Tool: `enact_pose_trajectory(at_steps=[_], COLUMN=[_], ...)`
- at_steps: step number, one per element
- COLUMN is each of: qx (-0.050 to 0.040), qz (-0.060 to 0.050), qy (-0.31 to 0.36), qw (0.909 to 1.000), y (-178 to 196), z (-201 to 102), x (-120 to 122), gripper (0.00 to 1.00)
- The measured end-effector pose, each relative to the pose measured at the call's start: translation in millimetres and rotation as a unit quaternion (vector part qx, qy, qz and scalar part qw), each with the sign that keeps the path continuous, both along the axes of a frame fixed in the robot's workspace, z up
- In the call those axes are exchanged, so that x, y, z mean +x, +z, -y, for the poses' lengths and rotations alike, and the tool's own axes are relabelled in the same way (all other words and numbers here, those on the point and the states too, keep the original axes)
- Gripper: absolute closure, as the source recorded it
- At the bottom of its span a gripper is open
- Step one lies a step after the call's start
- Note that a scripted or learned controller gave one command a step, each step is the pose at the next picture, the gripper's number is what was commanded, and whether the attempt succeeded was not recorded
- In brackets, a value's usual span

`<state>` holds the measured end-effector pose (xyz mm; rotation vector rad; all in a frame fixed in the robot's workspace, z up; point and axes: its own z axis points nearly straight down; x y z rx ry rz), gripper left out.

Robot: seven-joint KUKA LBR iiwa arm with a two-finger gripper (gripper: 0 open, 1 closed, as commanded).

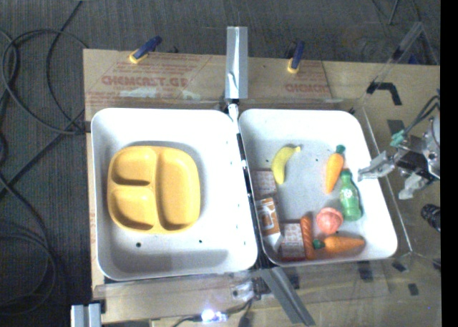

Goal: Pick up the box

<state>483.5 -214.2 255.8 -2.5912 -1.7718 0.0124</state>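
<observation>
- The gripper [392, 175] hangs just outside the right bin's [315, 119] right rim; its fingers stand apart around nothing.
- The box [292, 240], reddish-brown, lies flat by that bin's near wall, between a can [268, 218] and a hot dog [308, 235].
- Past the bin's left wall sits a yellow divided tray [154, 188].

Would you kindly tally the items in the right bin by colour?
Yellow: 1, banana
Orange: 2, carrots
Green: 1, bottle
Pink: 1, round fruit
Brown or red: 4, packages and sausage
Total: 9
</observation>
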Motion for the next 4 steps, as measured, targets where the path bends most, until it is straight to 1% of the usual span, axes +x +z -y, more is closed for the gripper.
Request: enact_pose_trajectory(at_steps=[1, 2, 3, 4], qx=[0.0009, 0.0012, -0.0012, 0.0011], qz=[0.006, 0.005, 0.0, -0.001], qy=[-0.014, -0.014, -0.051, 0.043], qw=[0.9999, 0.9999, 0.9987, 0.9991], y=[-168.2, -161.7, -31.4, -59.0], z=[-47.7, -46.7, -101.3, -202.9], x=[5.4, 6.1, 61.2, 45.3], gripper=[0.0, 1.0, 1.0, 1.0])
